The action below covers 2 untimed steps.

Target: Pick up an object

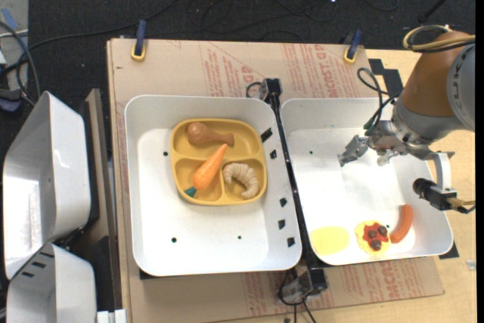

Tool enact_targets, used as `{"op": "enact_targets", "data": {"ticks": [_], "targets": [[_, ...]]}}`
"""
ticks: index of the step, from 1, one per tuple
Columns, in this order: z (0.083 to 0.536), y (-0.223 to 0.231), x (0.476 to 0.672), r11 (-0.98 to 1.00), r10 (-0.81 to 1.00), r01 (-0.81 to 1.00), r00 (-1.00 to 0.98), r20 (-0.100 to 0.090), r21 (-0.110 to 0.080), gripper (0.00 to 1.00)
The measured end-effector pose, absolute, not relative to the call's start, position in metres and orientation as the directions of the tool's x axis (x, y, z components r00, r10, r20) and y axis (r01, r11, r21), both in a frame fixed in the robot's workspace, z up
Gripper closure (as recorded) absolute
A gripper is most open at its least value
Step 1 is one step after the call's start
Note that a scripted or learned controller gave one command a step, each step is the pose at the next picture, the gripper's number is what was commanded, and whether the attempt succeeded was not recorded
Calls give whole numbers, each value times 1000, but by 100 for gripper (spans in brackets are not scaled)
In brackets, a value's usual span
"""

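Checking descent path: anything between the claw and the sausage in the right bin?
Camera view: only bare white bin floor lies between the claw and the sausage.

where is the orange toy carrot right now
The orange toy carrot lies in the yellow divided plate in the left white bin, between the brown drumstick and the pale shrimp.

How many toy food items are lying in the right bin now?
3, all near its front edge: a yellow disc at left, a red-topped piece in the middle, a sausage at right. The arm may hide others.
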<state>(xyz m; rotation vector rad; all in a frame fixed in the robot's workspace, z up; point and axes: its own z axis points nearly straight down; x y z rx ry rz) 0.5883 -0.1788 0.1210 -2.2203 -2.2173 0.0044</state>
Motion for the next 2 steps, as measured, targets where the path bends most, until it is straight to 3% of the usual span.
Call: {"op": "enact_targets", "data": {"ticks": [1,2], "targets": [[90,-178,588,-1,1000,1000,1,0,-2,0],[103,-178,589,-1,1000,1000,1,-1,1,100]]}}
